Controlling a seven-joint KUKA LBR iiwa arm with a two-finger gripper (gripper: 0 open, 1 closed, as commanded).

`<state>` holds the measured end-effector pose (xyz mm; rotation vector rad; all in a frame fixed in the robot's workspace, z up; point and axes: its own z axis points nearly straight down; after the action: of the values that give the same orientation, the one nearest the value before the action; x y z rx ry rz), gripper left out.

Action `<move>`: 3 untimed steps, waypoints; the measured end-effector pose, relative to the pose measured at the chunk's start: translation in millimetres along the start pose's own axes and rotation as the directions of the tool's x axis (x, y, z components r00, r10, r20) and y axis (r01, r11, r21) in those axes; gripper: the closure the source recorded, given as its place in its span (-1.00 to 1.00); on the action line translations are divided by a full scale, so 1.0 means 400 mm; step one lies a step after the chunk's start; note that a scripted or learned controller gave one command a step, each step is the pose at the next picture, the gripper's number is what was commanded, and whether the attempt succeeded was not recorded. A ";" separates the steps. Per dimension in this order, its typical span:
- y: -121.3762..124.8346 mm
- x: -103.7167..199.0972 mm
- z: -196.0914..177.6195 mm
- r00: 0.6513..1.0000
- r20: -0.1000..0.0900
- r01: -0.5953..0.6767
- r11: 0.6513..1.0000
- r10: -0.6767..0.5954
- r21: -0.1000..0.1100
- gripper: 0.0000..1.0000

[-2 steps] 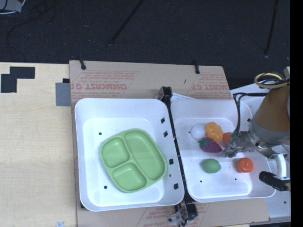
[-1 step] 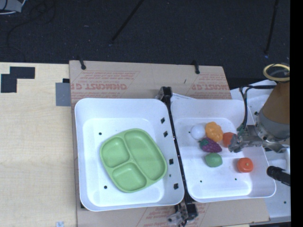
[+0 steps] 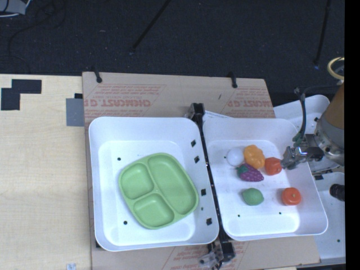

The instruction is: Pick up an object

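At the far left lies the pale wooden table [image 3: 39, 167], bare but for a few dark square marks near its upper edge. A brown cardboard sheet [image 3: 169, 97] with red printed lettering lies under the two bins. The left shallow white plastic bin [image 3: 107, 134] holds a light green plastic plate [image 3: 158, 190] divided into three compartments, lying flat and a little turned, toward the middle of the bin floor.

A black clip strip runs down the seam where the two bins meet. The right shallow white plastic bin [image 3: 264, 224] holds six small toy foods. In its upper middle a small white ball [image 3: 234, 157] sits just beside an orange-yellow lumpy toy fruit [image 3: 254, 156], and a purple bunch of toy grapes [image 3: 250, 174] lies just below those two, touching or nearly touching them. To the right of the grapes is a small red round toy [image 3: 273, 166]. Nearer the front of the bin a green rounded toy [image 3: 252, 196] lies apart from the others, and further right an orange-red round toy with a ridged top [image 3: 291, 196] sits near the bin's right wall.

The metal gripper [image 3: 293, 156] reaches in over the right bin's right side, its tip just beside the small red round toy; whether it touches the toy, and whether it is spread or closed, I cannot tell. Behind it the grey arm [image 3: 332, 134] extends off to the right.
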<state>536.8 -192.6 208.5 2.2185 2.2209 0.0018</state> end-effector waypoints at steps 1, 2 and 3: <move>0.006 -0.010 -0.107 1.000 0.000 0.000 1.000 0.000 0.001 1.00; -0.015 0.098 -0.112 1.000 -0.003 0.001 1.000 -0.001 0.006 1.00; -0.033 0.232 -0.124 1.000 -0.004 0.003 1.000 -0.003 0.006 1.00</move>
<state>523.6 -99.8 258.0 2.2197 2.2295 -0.0010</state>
